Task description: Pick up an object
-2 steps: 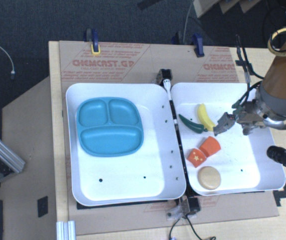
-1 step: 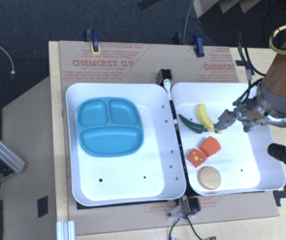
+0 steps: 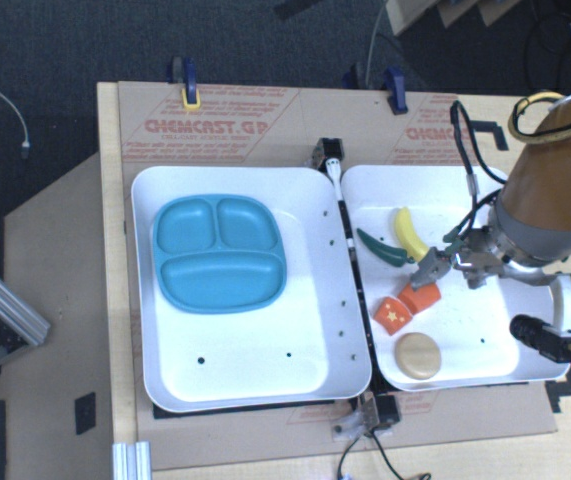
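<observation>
Orange block (image 3: 407,307), right of frame centre in the right bin (image 3: 485,363), looks light, rigid and best pinched across flat sides; end effector (image 3: 433,266) touches it, grip state unclear.

Two shallow white bins stand side by side on a brown board (image 3: 265,118) with red "CHEMCAST" print; the left bin (image 3: 145,298) and the right bin (image 3: 365,183) touch along their inner edges. A blue divided plate (image 3: 220,253) with three compartments lies flat in the far-left part of the left bin; the floor of this bin shows two small dark dots nearer the front. Two blue clamps (image 3: 187,76) (image 3: 396,86) grip the far edge of the board; a black bracket (image 3: 327,152) sits at the far end of the seam between the bins. Around the board is dark carpet (image 3: 65,28); an aluminium profile (image 3: 0,293) lies at the left edge.
</observation>
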